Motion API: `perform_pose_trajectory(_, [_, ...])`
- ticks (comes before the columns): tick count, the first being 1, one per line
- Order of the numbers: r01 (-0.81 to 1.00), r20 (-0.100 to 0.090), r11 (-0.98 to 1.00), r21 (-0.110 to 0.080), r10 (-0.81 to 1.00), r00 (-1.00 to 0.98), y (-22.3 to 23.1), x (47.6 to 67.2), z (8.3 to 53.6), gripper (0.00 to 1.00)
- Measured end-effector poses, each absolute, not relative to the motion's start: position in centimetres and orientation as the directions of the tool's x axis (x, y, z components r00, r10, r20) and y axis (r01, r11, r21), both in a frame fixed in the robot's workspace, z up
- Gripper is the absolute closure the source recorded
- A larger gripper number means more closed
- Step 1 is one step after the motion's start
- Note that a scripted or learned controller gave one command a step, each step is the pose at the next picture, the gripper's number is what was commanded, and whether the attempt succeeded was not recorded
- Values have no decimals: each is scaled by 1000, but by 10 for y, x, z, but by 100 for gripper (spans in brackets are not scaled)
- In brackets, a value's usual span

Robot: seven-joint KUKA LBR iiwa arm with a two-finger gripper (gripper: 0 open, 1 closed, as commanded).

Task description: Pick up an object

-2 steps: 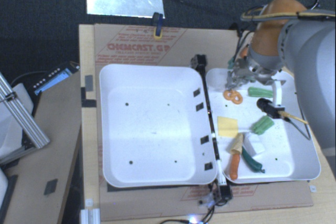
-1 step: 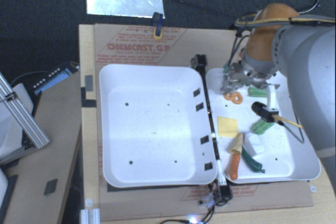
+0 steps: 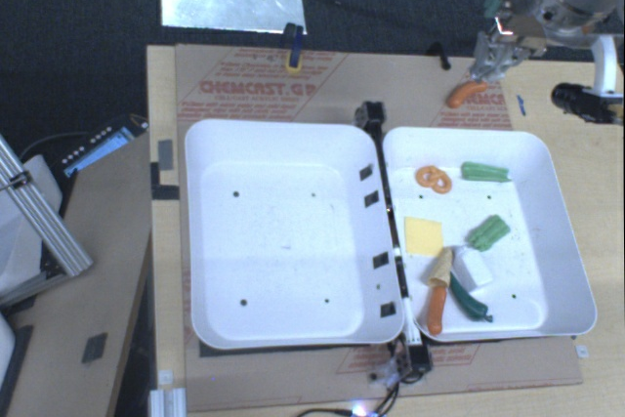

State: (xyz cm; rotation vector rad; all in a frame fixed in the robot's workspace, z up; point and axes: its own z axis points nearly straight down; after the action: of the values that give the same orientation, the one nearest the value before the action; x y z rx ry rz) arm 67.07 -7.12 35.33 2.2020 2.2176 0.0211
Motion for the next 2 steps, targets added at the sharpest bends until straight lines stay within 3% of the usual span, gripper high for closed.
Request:
perform_pose_trajectory(1, [1000,0,8,20,1000,-8,-45,592,492,100])
perform_pose_trajectory(2, [1000,2,9,7,1000,-9,-8,520,539,100])
